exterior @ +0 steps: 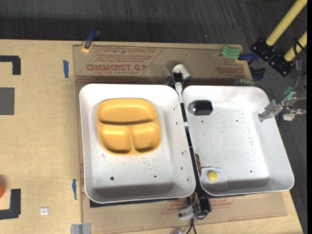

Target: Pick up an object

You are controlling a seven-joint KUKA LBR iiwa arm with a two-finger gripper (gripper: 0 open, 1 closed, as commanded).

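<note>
While the two white bins sit side by side on the worktop (39,130), my gripper (285,108) hangs at the right edge of the view, just beyond the right bin's (248,150) upper right rim. It is small and partly cut off there; I cannot tell how its fingers stand.

Left bin (126,179): a yellow compartment tray (129,126), three sections, lies in the upper left part, flat on the floor of the bin.

Right bin: a small black block (201,107) near the upper left corner, close to the divide between bins. A toy fried egg (212,175), white with a yellow yolk, rests in the lower left corner, touching or nearly touching the rim. Both objects lie well apart from my gripper, with open bin floor between.

Around: a brown printed cardboard sheet (122,62) under the bins, a yellow clamp (90,40) at its upper left, a green clip (231,52) at its upper right. Yellow padded bars (290,16) cross the top right corner.
</note>
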